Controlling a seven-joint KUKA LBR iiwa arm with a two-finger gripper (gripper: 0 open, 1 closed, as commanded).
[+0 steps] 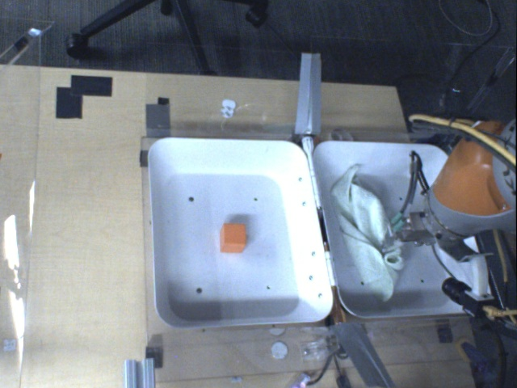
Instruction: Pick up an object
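Two shallow white bins sit side by side on the pale wooden bench (89, 241). The left bin (174, 217) holds a small orange cube (233, 238), lying flat on the floor of the bin slightly toward 6 o'clock of its centre, well apart from every wall.

The right bin (420, 293) holds a crumpled pale cloth (363, 229) with a greenish tint, stretched from about 12 o'clock down toward 6 o'clock along the bin's left half, close to the divider between the two bins.

The arm (468, 186) comes in from 3 o'clock, its orange band sitting over the right bin's right side, with cables trailing above it. The end effector (397, 234) is down at the cloth's 3 o'clock edge, touching or just beside the fabric. Whether its fingers are apart or closed, or whether any cloth lies between them, cannot be told from this slant.

A grey metal post (308, 95) stands at 12 o'clock between the bins. Black tape marks (81, 95) lie on the bench at 10 o'clock, and a chair base (174, 6) rests on the dark floor beyond.
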